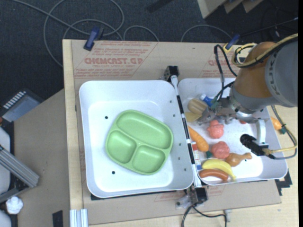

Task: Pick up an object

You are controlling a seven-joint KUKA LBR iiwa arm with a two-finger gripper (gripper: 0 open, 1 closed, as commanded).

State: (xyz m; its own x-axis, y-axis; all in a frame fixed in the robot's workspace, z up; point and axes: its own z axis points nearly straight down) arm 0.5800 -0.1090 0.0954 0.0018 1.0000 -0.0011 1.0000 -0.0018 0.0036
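The arm (265, 77) reaches over the right bin (272, 171), its end effector (215, 118) apparently low; grip state unclear.

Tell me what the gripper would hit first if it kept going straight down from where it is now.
Probably the upper pink ball, which lies just below the gripper in the right bin; depth is unclear from this slanted view.

Arm (279, 74) cut off at right edge, pincer (218, 113) fingers obscured
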